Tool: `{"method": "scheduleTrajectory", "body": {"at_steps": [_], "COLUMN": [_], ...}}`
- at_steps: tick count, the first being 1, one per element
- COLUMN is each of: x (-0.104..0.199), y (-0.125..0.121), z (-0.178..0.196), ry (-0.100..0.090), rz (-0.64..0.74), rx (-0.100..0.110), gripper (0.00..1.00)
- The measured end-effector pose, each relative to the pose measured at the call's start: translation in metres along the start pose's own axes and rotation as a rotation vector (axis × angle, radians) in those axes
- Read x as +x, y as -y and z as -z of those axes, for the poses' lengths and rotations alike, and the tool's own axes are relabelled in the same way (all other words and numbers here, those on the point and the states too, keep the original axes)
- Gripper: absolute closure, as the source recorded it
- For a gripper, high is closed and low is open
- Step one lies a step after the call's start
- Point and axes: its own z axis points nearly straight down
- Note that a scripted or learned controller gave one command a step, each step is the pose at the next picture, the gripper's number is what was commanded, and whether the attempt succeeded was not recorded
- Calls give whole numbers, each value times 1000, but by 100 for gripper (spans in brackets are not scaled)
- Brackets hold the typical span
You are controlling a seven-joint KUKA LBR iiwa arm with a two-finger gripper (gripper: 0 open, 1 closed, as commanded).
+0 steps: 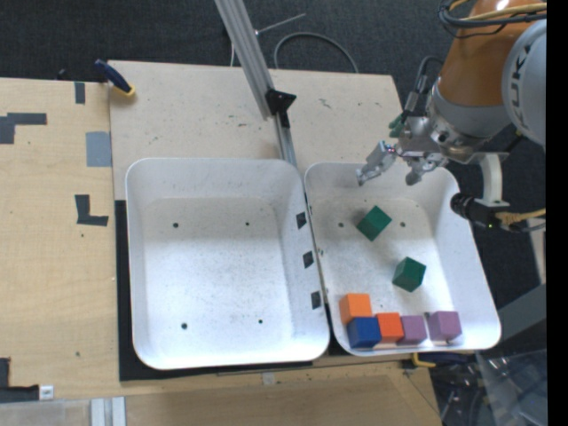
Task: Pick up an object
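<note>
The bench (pixel 204 114) carried two shallow white bins side by side, the left bin (pixel 142 185) and the right bin (pixel 470 264), and the arm (pixel 497 51) reached in over the far end of the right one. Its gripper (pixel 390 169) hung above that bin's far wall with the two fingers spread apart and nothing between them. Every candidate lay in the right bin: a green cube (pixel 374 222) sat tilted just below the gripper, a second green cube (pixel 409 273) lay a little nearer the camera, and along the near wall an orange block (pixel 357 305), a blue block (pixel 363 331), another orange block (pixel 390 327) and two purple blocks (pixel 414 328) (pixel 445 325) were packed touching one another. The likeliest miss, in my judgement, was on the tilted cube: fingers closing on its slanted faces could squeeze it out sideways. Going for the packed row risked fingers landing on neighbours, since no gaps showed between them, and the wall crowded that approach.
</note>
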Motion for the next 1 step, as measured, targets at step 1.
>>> {"method": "scheduleTrajectory", "body": {"at_steps": [1], "x": [-78], "y": [57], "z": [79], "ry": [6], "rz": [-8], "rx": [-8], "gripper": [0]}}
